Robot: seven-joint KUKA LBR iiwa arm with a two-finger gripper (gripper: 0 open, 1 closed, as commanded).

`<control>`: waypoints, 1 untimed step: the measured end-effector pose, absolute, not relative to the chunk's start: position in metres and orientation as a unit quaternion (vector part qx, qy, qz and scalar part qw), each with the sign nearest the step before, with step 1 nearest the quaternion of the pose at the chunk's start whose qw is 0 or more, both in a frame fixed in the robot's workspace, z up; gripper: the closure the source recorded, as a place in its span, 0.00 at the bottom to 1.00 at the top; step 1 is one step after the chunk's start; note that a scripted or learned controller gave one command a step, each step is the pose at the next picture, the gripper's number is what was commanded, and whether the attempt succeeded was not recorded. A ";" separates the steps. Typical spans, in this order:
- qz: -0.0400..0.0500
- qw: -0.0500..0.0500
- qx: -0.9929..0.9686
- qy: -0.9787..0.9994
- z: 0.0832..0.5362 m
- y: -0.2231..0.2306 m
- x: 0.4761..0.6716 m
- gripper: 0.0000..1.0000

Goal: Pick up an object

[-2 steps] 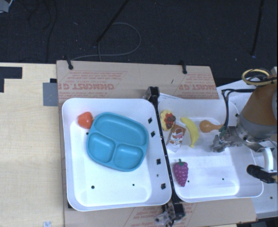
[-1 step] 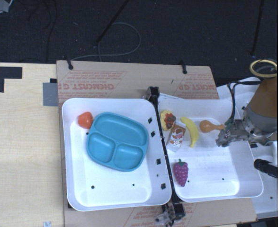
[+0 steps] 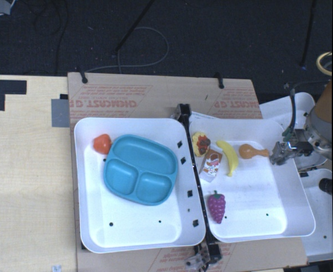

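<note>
Two white bins sit side by side on a table. The right bin [image 3: 279, 220] holds a banana [image 3: 229, 156], purple grapes [image 3: 216, 206], a small carton [image 3: 211, 165] and an orange spoon-like toy [image 3: 251, 151], loosely scattered for picking. The gripper [image 3: 279, 153] hovers at the bin's right edge beside that toy; its grasp cannot be judged. Cardboard [image 3: 155, 98] beneath shows mirrored, unreadable print.

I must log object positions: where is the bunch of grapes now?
The bunch of grapes lies in the right bin, near its left wall, below the small carton and the banana.
</note>
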State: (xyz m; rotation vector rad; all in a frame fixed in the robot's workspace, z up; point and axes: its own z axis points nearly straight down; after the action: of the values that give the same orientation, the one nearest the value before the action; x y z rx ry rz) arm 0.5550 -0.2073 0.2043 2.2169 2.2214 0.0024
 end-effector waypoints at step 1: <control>0.001 0.001 0.706 0.708 0.249 -0.207 0.549 1.00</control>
State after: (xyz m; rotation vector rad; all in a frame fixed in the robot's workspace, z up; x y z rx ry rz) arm 0.5490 -0.2074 0.2494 2.2176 2.2217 0.0019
